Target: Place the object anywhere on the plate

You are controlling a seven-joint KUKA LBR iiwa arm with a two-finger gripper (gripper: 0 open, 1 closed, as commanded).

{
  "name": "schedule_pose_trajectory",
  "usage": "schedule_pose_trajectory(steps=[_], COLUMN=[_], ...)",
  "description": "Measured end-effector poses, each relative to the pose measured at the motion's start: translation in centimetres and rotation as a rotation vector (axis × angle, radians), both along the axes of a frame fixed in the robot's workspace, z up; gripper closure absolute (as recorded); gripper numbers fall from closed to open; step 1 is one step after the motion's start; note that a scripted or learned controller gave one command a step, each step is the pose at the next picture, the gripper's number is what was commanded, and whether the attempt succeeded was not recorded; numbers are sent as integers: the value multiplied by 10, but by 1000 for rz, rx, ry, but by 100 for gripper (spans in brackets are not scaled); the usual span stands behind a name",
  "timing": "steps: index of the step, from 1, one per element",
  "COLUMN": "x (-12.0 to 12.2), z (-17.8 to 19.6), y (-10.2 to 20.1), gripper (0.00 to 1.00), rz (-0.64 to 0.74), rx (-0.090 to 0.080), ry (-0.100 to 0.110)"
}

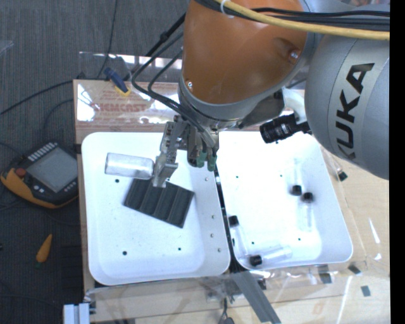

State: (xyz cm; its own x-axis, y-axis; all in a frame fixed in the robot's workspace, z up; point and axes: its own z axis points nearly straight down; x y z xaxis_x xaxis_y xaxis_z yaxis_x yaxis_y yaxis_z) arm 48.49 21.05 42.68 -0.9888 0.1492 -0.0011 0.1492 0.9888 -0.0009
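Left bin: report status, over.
Gripper low over left bin, fingertip at dark ribbed plate. Silver cylinder lies beside plate, ungripped. Nothing blocking.

The grey KUKA arm [354, 82] with its orange wrist band [240, 50] reaches in from the right, its metal two-finger gripper [163, 169] pointing downward at a slant.

A robotics lab. A big grey and orange arm [253, 57] marked KUKA hangs over a bench [367, 209] with cables [297, 19] running along its top. Below the pincer [183, 161] sit two white bins [215, 253]. Far left of the pincer, off the bench, a teach pendant [44, 174] with a screen lies on dark carpet [38, 63].
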Motion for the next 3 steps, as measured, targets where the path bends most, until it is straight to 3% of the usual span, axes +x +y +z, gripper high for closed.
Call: schedule_pose_trajectory(steps=[1, 2, 3], x=[-1, 16, 3], z=[-27, -164, -227], y=[22, 23, 18], gripper=[100, 100, 100], rz=[654, 1044, 950], rx=[2, 2, 3], ry=[0, 2, 2])
